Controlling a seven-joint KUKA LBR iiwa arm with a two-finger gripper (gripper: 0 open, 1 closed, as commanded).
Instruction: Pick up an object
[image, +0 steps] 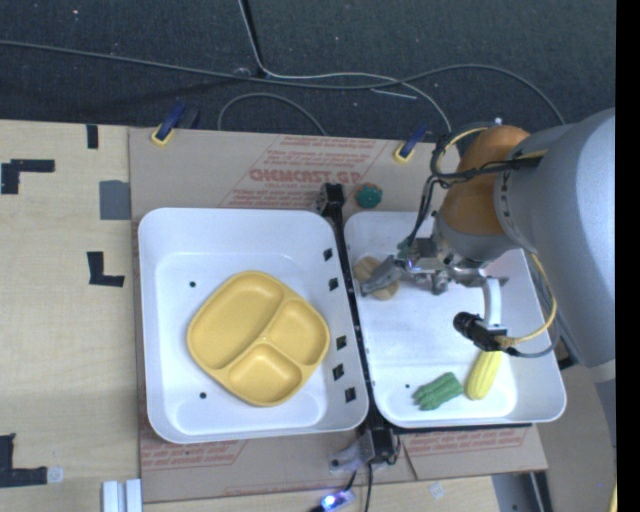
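In the right bin (400, 340) my gripper (408, 278) hangs low over the far left part, its fingers spread to either side. A small tan object (372, 269) lies just left of the gripper, next to the left finger (378, 285); nothing is between the fingers. Near the bin's front right lie a yellow corn cob (483, 373) and a green toy vegetable (438, 390), well apart from the gripper.
The left bin (165, 300) holds a yellow divided plate (258, 337). A small teal object (370, 196) sits on the cardboard behind the bins. Black clips (340, 290) join the bins along the middle wall. My arm covers the right bin's far right side.
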